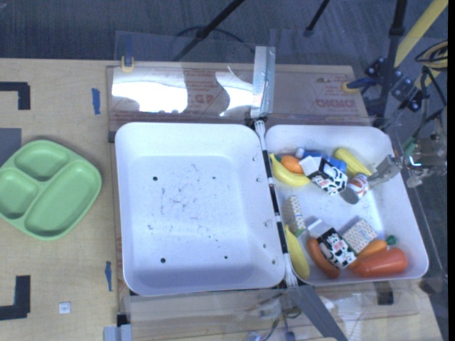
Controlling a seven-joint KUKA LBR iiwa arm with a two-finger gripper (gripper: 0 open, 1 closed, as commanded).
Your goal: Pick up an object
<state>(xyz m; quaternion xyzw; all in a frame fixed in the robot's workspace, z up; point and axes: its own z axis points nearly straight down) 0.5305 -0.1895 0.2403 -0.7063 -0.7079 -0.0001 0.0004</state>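
A wooden counter [57, 84] carries two shallow white bins side by side. The left bin [192, 204] shows only scuffs and small holes on its floor. The right bin [409, 212] holds a jumble of toy food. Left of the bins sits a green divided plate [48, 188].

In the right bin, along the near edge, lie a large orange carrot [380, 261], a yellow banana [297, 251] against the left wall, and a black-and-white cow-print box [335, 249] resting against an orange curved piece [320, 256]. A tan waffle-patterned block [360, 234] sits just above the carrot. Farther back are a second banana [286, 174], a second cow-print box [328, 179], a yellow piece [352, 161] and a small red-and-white can [358, 185].

The tool [384, 170] reaches in from the right, low over the right bin's far side, just beside the can. Whether it is open or closed I cannot tell.
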